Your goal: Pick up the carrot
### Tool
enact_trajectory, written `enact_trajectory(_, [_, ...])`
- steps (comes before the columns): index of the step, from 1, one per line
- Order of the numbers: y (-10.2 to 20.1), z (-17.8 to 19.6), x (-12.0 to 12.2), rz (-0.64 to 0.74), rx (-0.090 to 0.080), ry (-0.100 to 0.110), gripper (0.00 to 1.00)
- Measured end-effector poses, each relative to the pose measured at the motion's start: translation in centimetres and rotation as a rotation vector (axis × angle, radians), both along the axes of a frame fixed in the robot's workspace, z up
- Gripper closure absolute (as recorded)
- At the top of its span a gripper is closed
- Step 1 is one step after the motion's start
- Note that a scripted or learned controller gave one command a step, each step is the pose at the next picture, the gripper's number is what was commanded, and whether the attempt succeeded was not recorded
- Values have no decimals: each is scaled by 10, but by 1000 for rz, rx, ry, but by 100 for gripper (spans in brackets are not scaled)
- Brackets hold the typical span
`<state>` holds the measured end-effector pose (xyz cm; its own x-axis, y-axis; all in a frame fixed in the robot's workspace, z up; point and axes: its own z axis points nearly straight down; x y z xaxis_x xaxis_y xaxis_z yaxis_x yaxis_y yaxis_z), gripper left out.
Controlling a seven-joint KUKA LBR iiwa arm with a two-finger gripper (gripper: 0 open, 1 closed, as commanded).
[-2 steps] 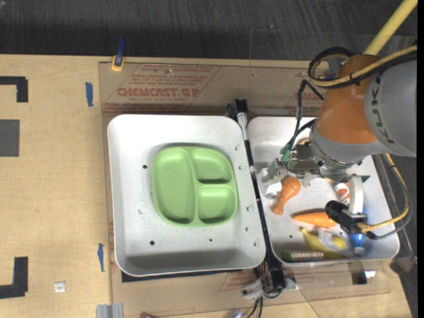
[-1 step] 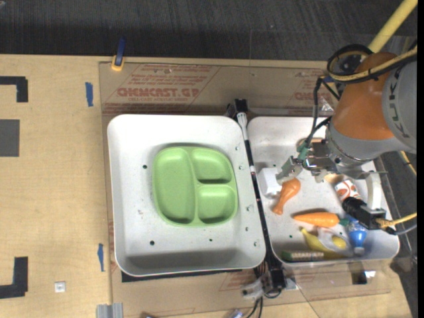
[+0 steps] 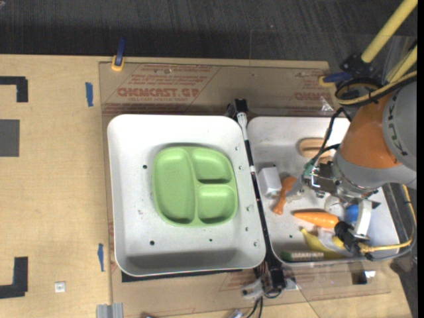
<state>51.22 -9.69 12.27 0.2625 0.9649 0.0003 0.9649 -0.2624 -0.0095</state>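
The carrot [image 3: 317, 218], a bright orange tapered piece, lies flat in the right bin [image 3: 278, 132], near its front and pointing left. A thinner, darker orange stick [image 3: 284, 193] lies tilted just left of it. My gripper [image 3: 323, 181] hangs over the middle of the right bin, just above and slightly right of the carrot, its dark body partly covered by the grey and orange wrist [image 3: 368, 148]. Nothing shows in its grasp.
The right bin also holds a white block [image 3: 268, 179], a yellow banana-like piece [image 3: 319, 241], a beige oval piece [image 3: 310, 146] and a blue item [image 3: 351, 213]. A green divided plate [image 3: 195, 184] sits in the left bin [image 3: 126, 177]. Cables [image 3: 361, 88] hang at the right.
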Motion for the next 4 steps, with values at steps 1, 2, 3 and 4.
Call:
enact_trajectory(1, [-3, -33, -28, 45, -3, -23, 0])
enact_trajectory(2, [-3, -33, -31, 384, -6, -13, 0])
enact_trajectory(3, [-6, -22, -27, 381, -21, -28, 100])
enact_trajectory(4, [-4, -32, -30, 295, -6, -21, 100])
